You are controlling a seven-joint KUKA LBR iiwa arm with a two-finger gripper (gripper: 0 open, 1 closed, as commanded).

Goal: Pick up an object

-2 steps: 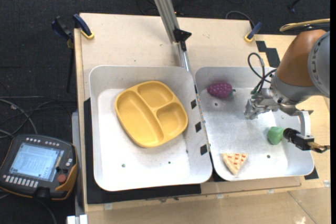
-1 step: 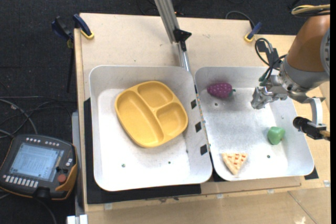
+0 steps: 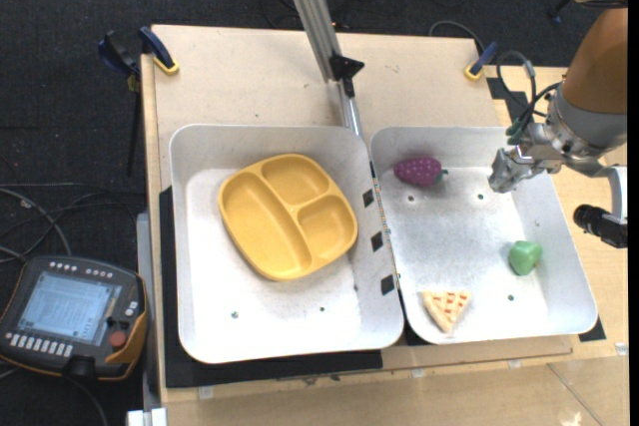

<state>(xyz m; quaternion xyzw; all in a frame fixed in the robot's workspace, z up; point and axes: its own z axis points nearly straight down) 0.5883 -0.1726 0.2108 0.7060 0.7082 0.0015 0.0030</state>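
Observation:
In the right bin (image 3: 559,314) lie three small toys: a purple bunch of grapes (image 3: 418,172) near the far left corner, a green pepper-like piece (image 3: 524,257) at the right side, and a pale waffle-patterned wedge (image 3: 445,308) near the front. My gripper (image 3: 504,174) hangs over the bin's far right part, to the right of the grapes and beyond the green piece. Nothing shows between its fingers.
The left bin (image 3: 190,314) holds a yellow three-compartment plate (image 3: 288,214). A metal pole (image 3: 312,5) slants down to the divider between the bins. Clamps sit at the bench's far corners. A teach pendant (image 3: 65,314) lies on the floor at left.

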